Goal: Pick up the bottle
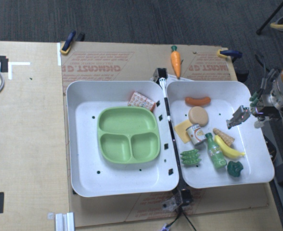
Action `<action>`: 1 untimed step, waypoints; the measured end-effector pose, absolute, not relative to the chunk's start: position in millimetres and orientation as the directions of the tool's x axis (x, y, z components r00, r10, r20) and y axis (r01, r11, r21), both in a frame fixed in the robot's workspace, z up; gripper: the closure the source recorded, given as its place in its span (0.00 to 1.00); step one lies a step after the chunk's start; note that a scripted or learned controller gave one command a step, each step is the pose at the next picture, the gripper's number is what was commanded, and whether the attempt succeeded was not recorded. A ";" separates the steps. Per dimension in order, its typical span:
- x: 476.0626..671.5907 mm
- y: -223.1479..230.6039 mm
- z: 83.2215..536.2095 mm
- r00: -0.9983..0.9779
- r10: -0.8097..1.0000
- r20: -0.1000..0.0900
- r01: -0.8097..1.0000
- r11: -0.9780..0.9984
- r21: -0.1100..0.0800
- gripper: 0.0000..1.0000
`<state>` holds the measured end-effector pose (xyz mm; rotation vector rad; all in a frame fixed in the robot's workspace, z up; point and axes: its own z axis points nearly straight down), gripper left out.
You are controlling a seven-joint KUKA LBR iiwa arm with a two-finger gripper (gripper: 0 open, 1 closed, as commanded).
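Bottle (215, 152) not yet picked: it lies flat on the floor of the right bin (257, 174), green, cap end pointing toward the can (196, 134), base end toward the bin's near wall. Taking the bottle as landmark: banana (229, 147) just beside it on the arm side, looks touching along part of its length; broccoli (235, 168) near its base end, arm side; pea pod (190, 157) just beside it on the side toward the left bin (79, 129); can touching or nearly touching its cap end; cheese slice (182, 130) and round bun (198, 115) beyond the can; sausage (198, 100) farthest from it, by the bin's far wall. Gripper (238, 116) sits above the arm-side edge of the right bin, well apart from the bottle, off past the banana. Nothing between its fingers as far as I can see; jaw spacing too small and blurred to read, so cannot tell open vs closed. Green tray (129, 134) and a small printed packet (141, 100) are in the left bin, a carrot (175, 60) on the cardboard beyond both bins; none relevant. Progress est.: approx. nil on the grasp itself. Left to do, by my judgement: move over the bottle, descend, close across its narrow width, lift. Crowding risk: banana and pea pod flank it closely, so little finger clearance either side.
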<state>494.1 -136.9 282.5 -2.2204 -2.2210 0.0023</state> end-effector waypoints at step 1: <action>494.7 -137.1 291.9 0.000 1.000 -0.001 1.000 0.000 -0.002 1.00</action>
